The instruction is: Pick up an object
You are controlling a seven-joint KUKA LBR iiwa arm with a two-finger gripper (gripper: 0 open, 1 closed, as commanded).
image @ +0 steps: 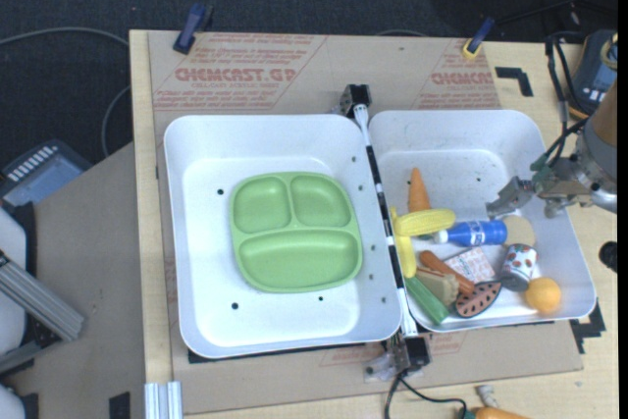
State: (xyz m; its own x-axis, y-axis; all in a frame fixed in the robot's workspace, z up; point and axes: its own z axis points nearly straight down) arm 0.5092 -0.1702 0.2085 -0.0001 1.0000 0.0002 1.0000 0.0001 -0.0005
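The task names no one item, so all the candidates sit in the right bin (549,144), piled twd its near-left part. Carrot (419,190) points away from the camera, long axis running front-to-back. Corn (423,224) lies crosswise, left-right, just below the carrot tip. Blue-and-white bottle (475,234) also lies crosswise, beside the corn, cap end twd the corn. Below them: a red-and-white packet (473,265), a green piece (427,297) angled along the bin's left wall, a dark red slice (478,299), a small red-white thing (519,262) and an orange ball (543,294) near the right corner.

Left bin (196,211) holds a green divided plate (294,233), 3 sections, lying flat abt mid-bin.

Gripper (510,196) hangs over the right bin's right side, above the bottle; can't tell its state, nothing seen in it.

Cardboard (235,64) under the bins reads "CHEMCAST GP" in red, repeated.
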